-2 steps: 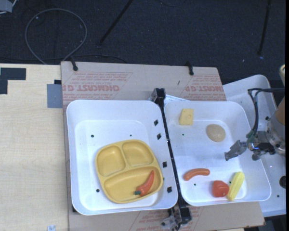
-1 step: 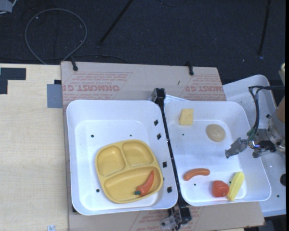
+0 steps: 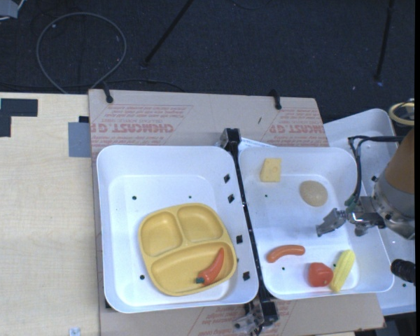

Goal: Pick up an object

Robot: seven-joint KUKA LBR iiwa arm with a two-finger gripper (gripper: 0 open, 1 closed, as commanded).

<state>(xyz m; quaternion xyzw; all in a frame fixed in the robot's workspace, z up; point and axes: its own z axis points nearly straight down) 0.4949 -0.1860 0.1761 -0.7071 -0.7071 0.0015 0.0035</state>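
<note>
Lying lowest in the right bin [image 3: 336, 156], a red tomato-like piece [image 3: 320, 274] touches a yellow corn cob [image 3: 344, 269], with an orange sausage [image 3: 285, 253] just left. Above them the tool [image 3: 341, 220] hovers at the bin's right side, fingers spread, nothing between them. Farther up sit a beige round piece [image 3: 313, 192] and a yellow cheese block [image 3: 271, 169]. In the left bin [image 3: 126, 166], a yellow divided plate [image 3: 169, 233] holds a red chili pepper [image 3: 213, 267].

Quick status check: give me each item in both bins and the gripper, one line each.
yellow divided plate: flat in left bin.
chili pepper: lying in the plate's large compartment.
cheese block: right bin, free.
beige round piece: right bin, free.
sausage: lying free.
red piece: touching the corn.
corn: lying free.
gripper: above right bin, holding nothing.
</note>
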